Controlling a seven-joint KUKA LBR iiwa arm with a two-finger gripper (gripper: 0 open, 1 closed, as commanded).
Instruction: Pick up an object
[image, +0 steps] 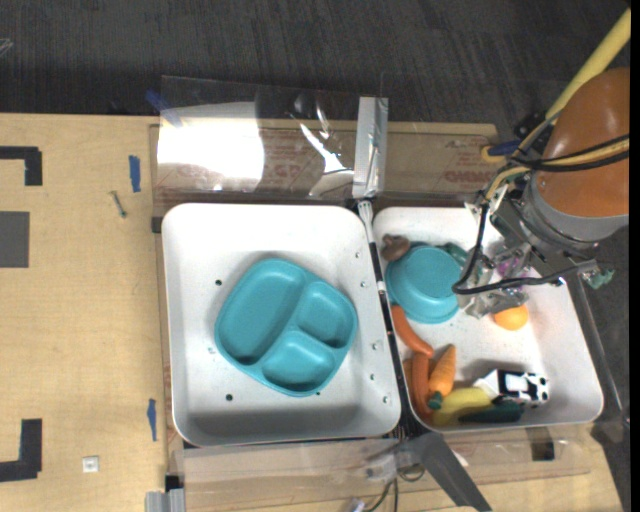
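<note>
Dark carpet lies behind the desk (70, 300), a pale wooden top marked with black corner brackets and bits of blue tape, on which two shallow white bins sit side by side. Left of the pair, the left bin (190, 240) holds a teal divided plate (287, 325). Next to it, the right bin (580, 350) holds the loose pieces: a teal bowl (425, 283) near its far left corner, a small orange fruit (511, 318), two toy carrots (432, 362) running roughly front to back along the left wall, a yellow banana (466, 401) lying across the front, and a black-and-white toy cow (523, 386) beside it.

Over that bin's far right part hangs the pincer (497, 283), below the orange band of the arm; cables and metal parts crowd it, so I cannot tell whether it is released or clenched, and nothing can be seen in its grip.

My judgement is that the orange fruit is the likeliest target. It lies just beside the pincer, slightly toward the front of the bin and to the pincer's right in the view, apart from the bowl. Being round, it offers no long axis to line up with; the carrots and banana would.

Faint reddish print on the brown cardboard (300, 160) behind the bins is too blurred to read.
</note>
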